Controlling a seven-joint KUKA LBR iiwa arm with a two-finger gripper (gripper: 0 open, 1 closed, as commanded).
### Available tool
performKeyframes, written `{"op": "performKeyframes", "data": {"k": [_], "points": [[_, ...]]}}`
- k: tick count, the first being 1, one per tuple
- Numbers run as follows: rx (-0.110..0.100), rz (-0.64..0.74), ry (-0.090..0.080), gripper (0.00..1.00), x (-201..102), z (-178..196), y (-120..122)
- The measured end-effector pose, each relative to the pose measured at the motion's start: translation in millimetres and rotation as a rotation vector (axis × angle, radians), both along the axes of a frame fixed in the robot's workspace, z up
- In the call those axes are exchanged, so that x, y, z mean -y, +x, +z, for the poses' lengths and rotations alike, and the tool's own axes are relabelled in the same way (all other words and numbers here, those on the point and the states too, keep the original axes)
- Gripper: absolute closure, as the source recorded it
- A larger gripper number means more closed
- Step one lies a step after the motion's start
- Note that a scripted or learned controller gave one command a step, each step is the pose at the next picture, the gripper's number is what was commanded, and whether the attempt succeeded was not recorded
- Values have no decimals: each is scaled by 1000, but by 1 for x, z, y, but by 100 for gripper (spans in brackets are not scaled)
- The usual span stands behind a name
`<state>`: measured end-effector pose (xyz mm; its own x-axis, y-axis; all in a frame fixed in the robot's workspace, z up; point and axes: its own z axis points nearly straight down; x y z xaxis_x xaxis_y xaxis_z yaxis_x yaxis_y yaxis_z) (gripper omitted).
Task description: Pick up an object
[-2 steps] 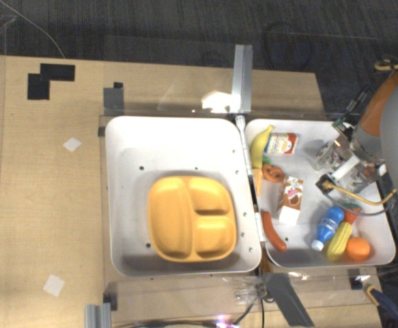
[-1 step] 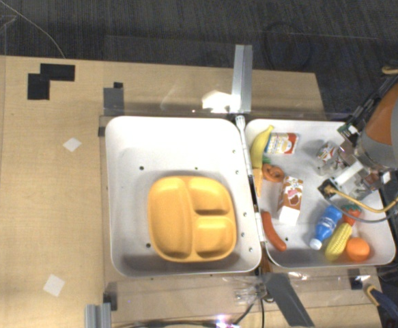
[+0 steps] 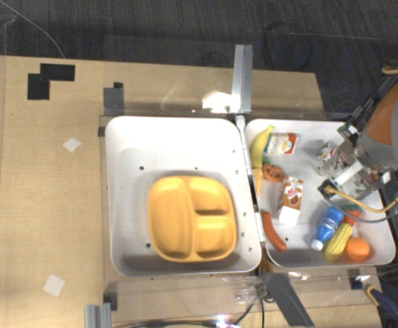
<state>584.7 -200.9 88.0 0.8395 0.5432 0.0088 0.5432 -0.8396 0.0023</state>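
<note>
The right bin holds several small items: a yellow banana, a small white carton with a red picture, an orange-red piece, a white and brown carton, a red sausage, a blue bottle, a yellow corn cob and an orange. My gripper hangs over the right half of this bin, above the blue bottle and to the right of the white and brown carton. I see nothing clearly held in it.
A yellow divided plate lies in the left bin. A metal post stands behind the wall between the bins. The grey arm with its orange band comes in from the right, trailing a yellow cable.
</note>
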Motion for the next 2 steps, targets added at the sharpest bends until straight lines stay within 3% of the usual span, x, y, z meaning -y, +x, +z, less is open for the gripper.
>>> {"op": "performKeyframes", "data": {"k": [1,2], "points": [[-2,114,-5,0,-20,-1,26],[-3,12,-3,0,-2,-1,10]]}}
